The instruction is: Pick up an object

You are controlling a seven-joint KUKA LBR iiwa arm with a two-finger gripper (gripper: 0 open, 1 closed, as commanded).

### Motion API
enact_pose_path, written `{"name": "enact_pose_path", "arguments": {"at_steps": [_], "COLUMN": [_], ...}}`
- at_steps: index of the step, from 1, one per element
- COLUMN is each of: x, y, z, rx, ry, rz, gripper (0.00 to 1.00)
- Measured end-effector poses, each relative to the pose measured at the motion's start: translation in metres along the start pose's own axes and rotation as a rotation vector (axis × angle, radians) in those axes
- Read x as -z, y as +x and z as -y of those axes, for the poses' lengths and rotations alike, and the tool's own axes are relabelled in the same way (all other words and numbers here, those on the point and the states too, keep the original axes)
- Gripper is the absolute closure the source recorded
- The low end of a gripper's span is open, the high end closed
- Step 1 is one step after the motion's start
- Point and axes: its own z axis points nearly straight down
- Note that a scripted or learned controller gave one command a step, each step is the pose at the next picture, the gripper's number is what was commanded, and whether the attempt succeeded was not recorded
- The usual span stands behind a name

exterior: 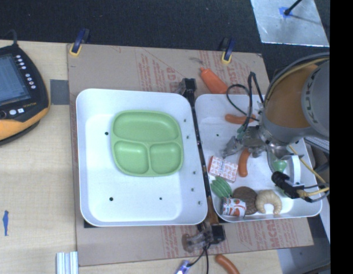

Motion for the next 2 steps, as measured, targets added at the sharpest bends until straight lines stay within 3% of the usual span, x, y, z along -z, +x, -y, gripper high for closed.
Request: {"name": "enact_pose_path", "arguments": {"at_steps": [1, 2], "x": [0.01, 0.101], "y": [-0.002, 0.065], "z": [0.0, -0.033], "rx": [0.004, -0.002], "ry": [0.001, -0.003], "rz": [0.002, -0.002], "gripper": [1.0, 1.0]}}
